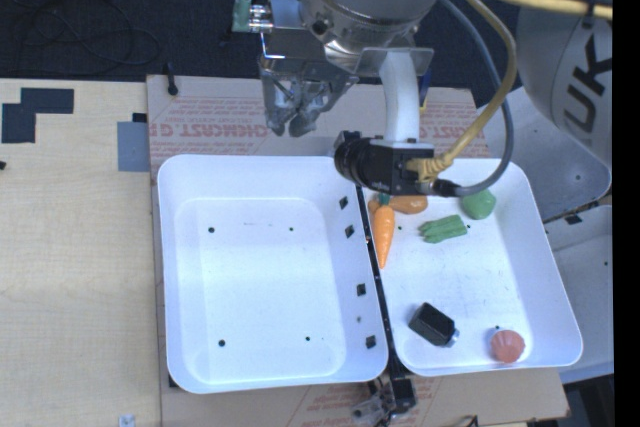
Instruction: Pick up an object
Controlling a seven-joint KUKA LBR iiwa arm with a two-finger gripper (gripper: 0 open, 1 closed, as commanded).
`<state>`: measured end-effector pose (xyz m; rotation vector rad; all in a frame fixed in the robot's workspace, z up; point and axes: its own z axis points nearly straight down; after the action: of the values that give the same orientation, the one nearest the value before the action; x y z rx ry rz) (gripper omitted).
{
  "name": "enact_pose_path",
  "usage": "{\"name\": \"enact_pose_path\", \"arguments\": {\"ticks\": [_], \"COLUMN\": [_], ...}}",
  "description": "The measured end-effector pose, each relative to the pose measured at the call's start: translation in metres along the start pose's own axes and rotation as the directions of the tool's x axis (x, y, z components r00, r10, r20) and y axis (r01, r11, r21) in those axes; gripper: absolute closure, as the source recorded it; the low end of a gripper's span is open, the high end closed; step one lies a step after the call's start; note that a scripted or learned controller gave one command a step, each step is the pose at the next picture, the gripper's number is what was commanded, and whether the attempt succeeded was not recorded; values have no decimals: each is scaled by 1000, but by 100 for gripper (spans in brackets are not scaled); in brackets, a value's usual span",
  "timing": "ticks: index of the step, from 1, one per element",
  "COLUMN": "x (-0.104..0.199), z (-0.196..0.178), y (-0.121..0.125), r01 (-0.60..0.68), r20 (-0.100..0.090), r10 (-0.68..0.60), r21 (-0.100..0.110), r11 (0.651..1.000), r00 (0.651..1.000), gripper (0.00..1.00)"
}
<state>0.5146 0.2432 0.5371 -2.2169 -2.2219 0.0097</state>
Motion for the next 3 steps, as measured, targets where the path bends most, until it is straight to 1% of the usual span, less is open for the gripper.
{"name": "enact_pose_path", "arguments": {"ticks": [1,2,3], "x": [0,1,0], "z": [0,0,25], "y": [-40,38,-41], "r01": [0,-3,1], "r20": [0,-1,1], "r10": [0,3,-1], "r21": [0,-6,3], "r11": [1000,1000,1000], "r00": [1000,1000,1000], "gripper": [100,100,100]}}
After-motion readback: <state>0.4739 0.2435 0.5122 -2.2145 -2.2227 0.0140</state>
